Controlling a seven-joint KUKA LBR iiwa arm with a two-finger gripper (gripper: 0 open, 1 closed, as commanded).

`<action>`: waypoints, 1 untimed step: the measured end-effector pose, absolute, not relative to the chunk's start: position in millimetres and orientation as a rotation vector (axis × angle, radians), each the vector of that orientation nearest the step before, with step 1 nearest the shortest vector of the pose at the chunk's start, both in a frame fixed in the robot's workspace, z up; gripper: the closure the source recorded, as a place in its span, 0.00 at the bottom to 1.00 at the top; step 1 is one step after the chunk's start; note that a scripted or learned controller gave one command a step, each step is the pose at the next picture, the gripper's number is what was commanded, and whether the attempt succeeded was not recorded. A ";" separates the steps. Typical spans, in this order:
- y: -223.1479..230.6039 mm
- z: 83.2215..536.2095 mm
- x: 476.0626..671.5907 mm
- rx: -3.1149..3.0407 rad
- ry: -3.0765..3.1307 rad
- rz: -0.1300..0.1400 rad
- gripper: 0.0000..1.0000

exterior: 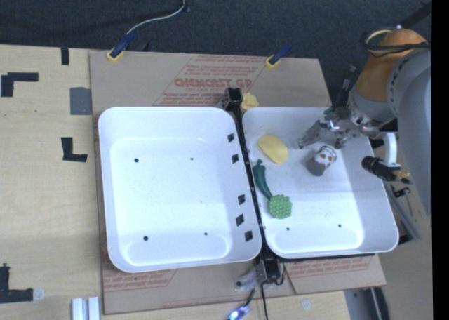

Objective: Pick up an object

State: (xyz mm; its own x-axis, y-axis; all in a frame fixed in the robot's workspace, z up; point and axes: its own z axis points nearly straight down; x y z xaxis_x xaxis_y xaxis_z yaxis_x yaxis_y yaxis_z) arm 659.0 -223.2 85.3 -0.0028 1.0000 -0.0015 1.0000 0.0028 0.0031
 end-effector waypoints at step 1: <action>-224.5 126.3 599.0 2.223 2.220 -0.003 0.00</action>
State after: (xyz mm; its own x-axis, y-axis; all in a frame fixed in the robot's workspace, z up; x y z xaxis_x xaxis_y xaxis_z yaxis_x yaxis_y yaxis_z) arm 599.0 -224.5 126.3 0.0011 1.0000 -0.0014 1.0000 -0.0011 -0.0017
